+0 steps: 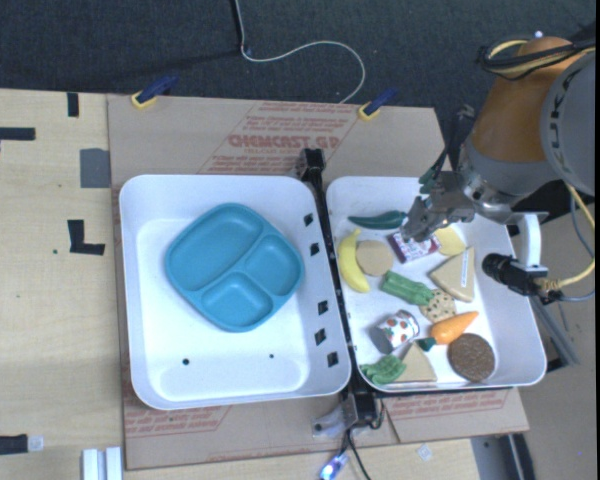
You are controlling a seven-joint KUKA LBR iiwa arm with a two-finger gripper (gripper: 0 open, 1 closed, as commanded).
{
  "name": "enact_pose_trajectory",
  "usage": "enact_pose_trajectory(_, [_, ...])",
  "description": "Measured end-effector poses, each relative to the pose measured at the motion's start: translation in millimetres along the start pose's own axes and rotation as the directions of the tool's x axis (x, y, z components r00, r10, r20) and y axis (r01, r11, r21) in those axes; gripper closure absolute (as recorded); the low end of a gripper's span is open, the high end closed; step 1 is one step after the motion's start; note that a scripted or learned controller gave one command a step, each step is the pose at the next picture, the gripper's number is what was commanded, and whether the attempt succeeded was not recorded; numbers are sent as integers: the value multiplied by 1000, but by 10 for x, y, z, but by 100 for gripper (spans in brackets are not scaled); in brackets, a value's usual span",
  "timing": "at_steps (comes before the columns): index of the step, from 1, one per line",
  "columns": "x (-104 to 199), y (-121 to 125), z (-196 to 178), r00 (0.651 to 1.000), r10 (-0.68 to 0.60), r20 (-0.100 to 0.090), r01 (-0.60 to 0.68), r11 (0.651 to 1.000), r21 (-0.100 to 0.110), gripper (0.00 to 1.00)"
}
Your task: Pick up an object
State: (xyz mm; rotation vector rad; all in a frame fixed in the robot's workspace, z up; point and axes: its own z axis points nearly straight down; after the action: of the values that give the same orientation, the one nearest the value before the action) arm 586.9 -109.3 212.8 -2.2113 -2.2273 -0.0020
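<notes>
Fingers, apart or together, cannot be told. Nearer than the banana [352, 264], a carrot [452, 325] lies untouched. Just right of the banana, the gripper [426, 224] hangs over a purple packet [414, 249]; nothing is lifted yet.

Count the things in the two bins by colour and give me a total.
Blue: 1, divided plate
Green: 3, chili, pickle, leafy piece
Yellow: 1, banana
Orange: 1, carrot
Brown: 1, round cookie
Tan or cream: 4, unclear
Total: roughly 11
</notes>
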Motion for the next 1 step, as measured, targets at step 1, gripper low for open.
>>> enact_pose_trajectory(1, [647, -1042, 167, 1000, 3, -1, -3, 1000, 11, 100])
